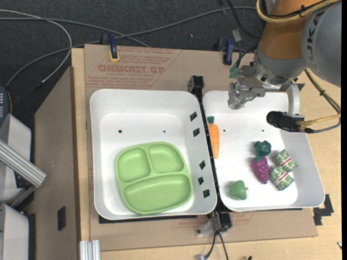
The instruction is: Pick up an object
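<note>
The hand (239, 99) hovers at the right bin's (303, 199) far edge, its grip state unclear, so the approach step remains: descend onto the nearby carrot (214, 138).

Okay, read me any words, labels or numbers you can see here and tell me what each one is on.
"CHEMCAST.G.P", red print on the cardboard behind the bins; the last letters are uncertain.
Smaller red lines above and below it: too blurred to read.
"KU", part of a dark logo on the arm; the rest is cut off.
</note>
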You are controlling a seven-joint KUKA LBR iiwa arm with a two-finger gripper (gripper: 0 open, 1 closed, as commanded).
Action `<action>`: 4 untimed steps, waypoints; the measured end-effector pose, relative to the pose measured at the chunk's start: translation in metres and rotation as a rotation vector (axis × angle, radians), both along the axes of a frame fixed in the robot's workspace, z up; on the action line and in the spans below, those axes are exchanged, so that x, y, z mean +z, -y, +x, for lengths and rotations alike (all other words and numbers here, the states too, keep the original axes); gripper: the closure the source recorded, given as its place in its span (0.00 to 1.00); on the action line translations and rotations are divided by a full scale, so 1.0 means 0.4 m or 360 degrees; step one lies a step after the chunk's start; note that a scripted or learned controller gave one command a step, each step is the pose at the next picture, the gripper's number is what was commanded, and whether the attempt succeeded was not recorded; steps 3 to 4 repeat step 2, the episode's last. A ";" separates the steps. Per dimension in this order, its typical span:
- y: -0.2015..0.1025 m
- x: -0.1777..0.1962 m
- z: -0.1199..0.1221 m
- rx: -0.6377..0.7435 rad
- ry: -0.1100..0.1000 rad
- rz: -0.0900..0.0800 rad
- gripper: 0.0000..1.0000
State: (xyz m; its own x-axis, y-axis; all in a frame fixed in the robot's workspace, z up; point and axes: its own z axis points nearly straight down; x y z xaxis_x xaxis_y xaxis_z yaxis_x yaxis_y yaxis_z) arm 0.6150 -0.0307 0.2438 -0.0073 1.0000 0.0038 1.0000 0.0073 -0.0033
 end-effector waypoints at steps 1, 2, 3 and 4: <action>-0.123 0.003 0.023 -0.0001 0.0008 -0.0002 1.00; -0.248 0.004 0.038 -0.0001 0.0008 -0.0002 1.00; -0.248 0.004 0.038 -0.0001 0.0008 -0.0002 1.00; -0.248 0.004 0.038 -0.0001 0.0008 -0.0002 1.00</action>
